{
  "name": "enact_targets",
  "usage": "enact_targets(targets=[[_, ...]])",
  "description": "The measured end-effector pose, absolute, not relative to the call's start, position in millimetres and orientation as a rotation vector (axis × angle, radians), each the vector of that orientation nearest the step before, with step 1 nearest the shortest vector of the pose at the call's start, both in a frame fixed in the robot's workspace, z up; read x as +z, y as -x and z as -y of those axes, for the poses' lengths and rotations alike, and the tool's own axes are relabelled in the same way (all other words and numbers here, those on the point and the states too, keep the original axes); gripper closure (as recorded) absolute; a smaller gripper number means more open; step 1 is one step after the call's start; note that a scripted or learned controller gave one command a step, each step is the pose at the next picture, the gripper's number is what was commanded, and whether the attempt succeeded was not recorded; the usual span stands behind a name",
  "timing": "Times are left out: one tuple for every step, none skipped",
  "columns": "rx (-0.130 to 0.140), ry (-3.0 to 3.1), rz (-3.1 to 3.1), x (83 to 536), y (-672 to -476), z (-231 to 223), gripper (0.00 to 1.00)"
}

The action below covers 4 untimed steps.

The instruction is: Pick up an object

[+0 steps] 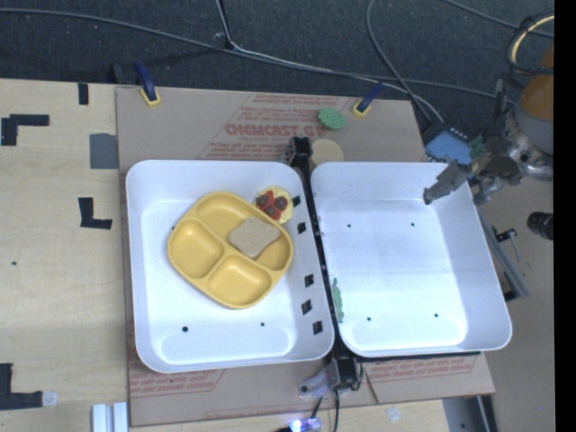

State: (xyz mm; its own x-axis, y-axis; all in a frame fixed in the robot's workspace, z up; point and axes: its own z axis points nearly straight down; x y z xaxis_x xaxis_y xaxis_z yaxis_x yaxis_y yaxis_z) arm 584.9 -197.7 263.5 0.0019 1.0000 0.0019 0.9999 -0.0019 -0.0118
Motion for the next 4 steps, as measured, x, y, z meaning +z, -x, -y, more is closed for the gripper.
enact_targets(targets=[[0.002,2.220,2.223,270,-587.1,197,0.00],[0.006,2.216,2.220,213,-588.4,187,0.00],[0.007,2.216,2.218,154,-577.7,186,0.00],[0.007,2.217,2.219,99,-583.5,192,0.00]])
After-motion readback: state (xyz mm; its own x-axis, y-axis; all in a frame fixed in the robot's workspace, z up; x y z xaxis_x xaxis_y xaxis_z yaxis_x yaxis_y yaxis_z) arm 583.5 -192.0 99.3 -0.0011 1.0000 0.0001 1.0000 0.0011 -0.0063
